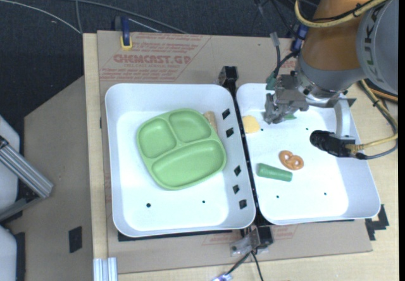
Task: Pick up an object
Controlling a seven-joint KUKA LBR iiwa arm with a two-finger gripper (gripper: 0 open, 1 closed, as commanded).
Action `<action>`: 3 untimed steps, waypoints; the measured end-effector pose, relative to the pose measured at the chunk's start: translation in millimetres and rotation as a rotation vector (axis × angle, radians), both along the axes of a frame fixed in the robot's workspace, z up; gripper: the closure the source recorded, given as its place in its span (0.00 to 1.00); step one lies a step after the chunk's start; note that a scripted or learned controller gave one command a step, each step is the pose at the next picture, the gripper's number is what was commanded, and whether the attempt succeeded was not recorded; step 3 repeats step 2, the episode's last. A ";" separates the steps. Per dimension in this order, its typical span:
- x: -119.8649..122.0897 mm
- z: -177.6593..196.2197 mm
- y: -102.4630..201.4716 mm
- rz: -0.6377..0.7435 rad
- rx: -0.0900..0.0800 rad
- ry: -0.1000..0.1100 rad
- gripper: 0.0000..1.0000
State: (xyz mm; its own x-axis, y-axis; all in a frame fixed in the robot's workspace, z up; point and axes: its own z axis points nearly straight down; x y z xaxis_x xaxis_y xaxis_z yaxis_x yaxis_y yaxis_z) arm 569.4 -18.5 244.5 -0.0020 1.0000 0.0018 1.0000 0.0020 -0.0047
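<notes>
My gripper (276, 114) hangs low over the back left part of the right bin (329, 200). A small yellow piece (251, 124) lies just to its left on the bin floor. A sliver of green (290, 116) shows at the gripper's right side, too hidden to identify. Nearer the front lie an orange pretzel-shaped piece (291, 160) and a green cylinder (274, 173), both apart from the gripper.
The left bin (126, 197) holds a green divided plate (181, 148), with a small tan piece (211, 121) at its back right edge. A black divider with clips (239, 147) runs between the bins. The arm's orange band (338, 14) looms over the right bin's back.
</notes>
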 end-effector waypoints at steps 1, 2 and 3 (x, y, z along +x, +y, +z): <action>-28.2 3.3 39.6 -0.001 0.000 -0.001 1.00; -55.3 1.8 85.9 0.002 0.000 0.000 1.00; -55.3 1.8 85.9 0.002 0.000 0.000 1.00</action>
